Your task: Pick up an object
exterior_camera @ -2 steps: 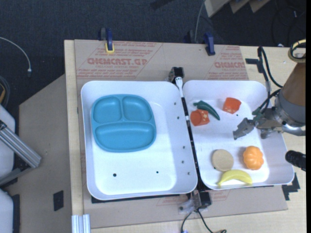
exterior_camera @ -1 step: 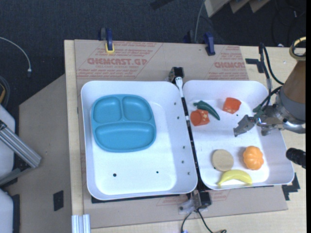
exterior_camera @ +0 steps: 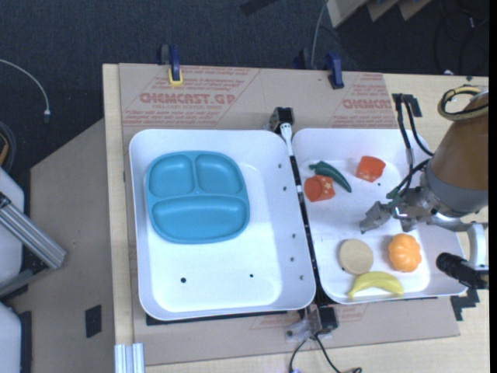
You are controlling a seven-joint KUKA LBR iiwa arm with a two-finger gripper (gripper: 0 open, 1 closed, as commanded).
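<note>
Orange fruit (exterior_camera: 404,252) | beside end effector (exterior_camera: 375,217) | finger state unclear

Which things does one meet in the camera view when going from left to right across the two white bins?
Blue plastic divided plate → red toy pepper with a green stem → round beige disc → small red-orange block → orange toy fruit. The yellow toy banana spans several of these, so I leave it out.

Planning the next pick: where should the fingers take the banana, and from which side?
Grip the banana at its thick middle, coming straight down, fingers closing across its short width. It lies flat, curved, near the bin's front wall, so a side approach looks cramped.
</note>
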